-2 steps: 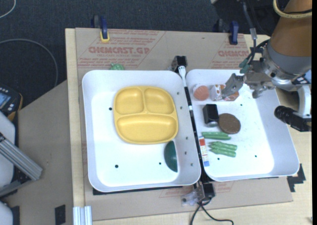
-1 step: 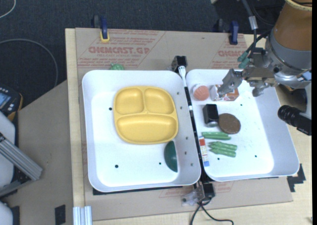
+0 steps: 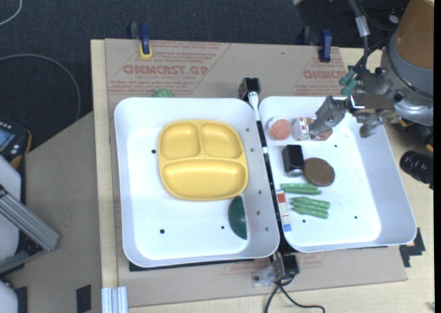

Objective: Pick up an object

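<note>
My gripper (image 3: 322,124) reaches in from the right and hangs low over the back of the right bin (image 3: 365,194). Its tip is right beside a small silvery can with a red label (image 3: 301,127); I cannot tell whether they touch. Just left of the can lies a round salmon-pink piece (image 3: 279,129). In front of them sit a black block (image 3: 293,158), a brown round disc (image 3: 319,172) and two bunches of green beans (image 3: 306,198). A thin white and red tube (image 3: 283,209) lies along the bin's left wall.
The left bin (image 3: 138,201) holds a yellow divided plate (image 3: 202,160) and a dark green piece (image 3: 238,216) at its front right corner. The bins meet along a ridge in the middle. Blue clamps (image 3: 144,36) grip the board's far edge.
</note>
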Robot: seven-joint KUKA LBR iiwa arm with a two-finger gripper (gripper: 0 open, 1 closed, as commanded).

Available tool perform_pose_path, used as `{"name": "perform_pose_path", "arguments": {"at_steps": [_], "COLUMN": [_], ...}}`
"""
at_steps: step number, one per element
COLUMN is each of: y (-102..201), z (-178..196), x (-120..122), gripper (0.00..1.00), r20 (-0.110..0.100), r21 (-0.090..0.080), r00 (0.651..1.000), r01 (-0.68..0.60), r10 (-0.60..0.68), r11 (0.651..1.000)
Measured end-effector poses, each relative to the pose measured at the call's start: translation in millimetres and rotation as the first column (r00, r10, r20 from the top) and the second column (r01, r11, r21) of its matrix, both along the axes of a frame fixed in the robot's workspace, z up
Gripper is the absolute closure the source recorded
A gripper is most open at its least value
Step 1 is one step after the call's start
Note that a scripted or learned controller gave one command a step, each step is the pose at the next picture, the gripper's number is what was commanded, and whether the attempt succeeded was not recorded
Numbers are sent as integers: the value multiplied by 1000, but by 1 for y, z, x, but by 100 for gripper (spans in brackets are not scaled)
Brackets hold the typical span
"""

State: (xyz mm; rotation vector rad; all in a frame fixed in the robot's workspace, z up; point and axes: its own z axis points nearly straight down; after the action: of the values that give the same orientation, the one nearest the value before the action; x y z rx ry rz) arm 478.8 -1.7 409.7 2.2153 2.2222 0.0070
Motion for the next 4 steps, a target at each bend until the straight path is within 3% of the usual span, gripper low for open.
{"name": "perform_pose_path", "arguments": {"at_steps": [1, 2, 3, 4], "y": [-8, -8, -84, 11], "z": [-232, -215, -219, -218], "x": [-1, 1, 71, 29], "gripper": [0, 100, 100, 100], "r20": [-18, -4, 0, -12], "r21": [1, 0, -3, 4], "r00": [1000, 1000, 1000, 1000], "r01": [6, 5, 5, -5], "r10": [-6, -5, -5, 5], "r11": [1000, 1000, 1000, 1000]}}
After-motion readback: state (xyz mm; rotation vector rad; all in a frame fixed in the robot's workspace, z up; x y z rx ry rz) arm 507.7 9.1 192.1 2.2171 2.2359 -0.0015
